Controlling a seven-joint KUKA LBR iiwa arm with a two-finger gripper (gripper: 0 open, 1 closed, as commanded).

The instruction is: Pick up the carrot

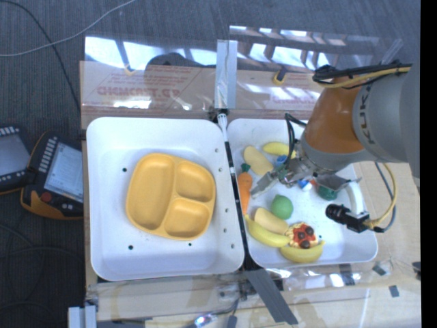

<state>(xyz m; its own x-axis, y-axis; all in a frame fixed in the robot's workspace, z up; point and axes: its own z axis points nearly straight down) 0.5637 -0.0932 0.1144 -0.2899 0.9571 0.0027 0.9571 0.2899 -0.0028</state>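
The carrot [244, 191] is a small orange piece with a green top. It lies lengthwise against the left wall of the right bin [355, 251]. My gripper [273, 180] hangs low in that bin, just right of the carrot, with its silver tip pointing at the carrot's middle. I see nothing held in it. The grey arm with its orange band [334, 125] comes in from the right and covers the bin's upper right part.
Around the gripper lie a green lime [281, 206], pale yellow pieces [257, 159], bananas [268, 232] and a red-topped item [302, 234]. A yellow compartment plate [171, 195] sits in the left bin [109, 251]. A pendant [54, 176] lies off the bench, left.
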